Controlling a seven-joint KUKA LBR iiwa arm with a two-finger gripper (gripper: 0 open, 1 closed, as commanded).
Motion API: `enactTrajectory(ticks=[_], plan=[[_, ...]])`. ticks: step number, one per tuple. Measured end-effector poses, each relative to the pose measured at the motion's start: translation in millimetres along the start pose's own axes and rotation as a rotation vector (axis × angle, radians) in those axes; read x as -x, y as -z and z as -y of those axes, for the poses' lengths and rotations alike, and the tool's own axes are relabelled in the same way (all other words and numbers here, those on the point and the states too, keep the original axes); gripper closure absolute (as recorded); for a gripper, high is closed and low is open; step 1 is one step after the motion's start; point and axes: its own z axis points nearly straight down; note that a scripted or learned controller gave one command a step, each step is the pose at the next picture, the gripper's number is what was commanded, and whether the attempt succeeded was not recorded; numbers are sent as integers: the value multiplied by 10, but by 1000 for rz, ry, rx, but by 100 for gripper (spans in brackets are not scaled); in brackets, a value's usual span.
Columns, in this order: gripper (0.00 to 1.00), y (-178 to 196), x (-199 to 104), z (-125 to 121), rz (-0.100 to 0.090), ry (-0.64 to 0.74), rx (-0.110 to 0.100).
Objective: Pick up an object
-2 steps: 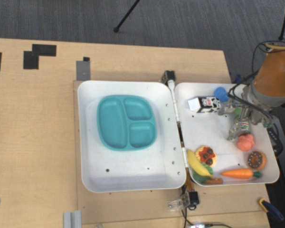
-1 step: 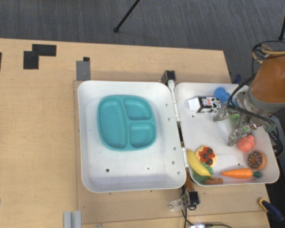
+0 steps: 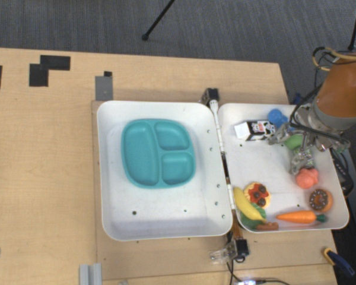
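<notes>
Fixed overhead camera, slanted down, both bins [image 3: 166, 230]

The arm [image 3: 342, 94] runs off the right edge. Its wrist hides part of a green toy [image 3: 294, 140], and the gripper [image 3: 301, 159] is too blurred to read.

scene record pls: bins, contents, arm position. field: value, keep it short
left bin: holds a teal divided plate
right bin: toy food and a small carton
far side: blue item, black-and-white carton, green item
middle: pink-red round item
near side: banana, fruit tart, carrot, chocolate donut
arm: over the right bin's far right corner
gripper: low, just above the pink-red round item
grasp: none visible
</notes>
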Motion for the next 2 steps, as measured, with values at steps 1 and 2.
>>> enactTrajectory(ticks=[1, 2], plan=[[0, 11, -111, -302, 1, 191, -1], [0, 27, -27, -63, 0, 271, 2]])
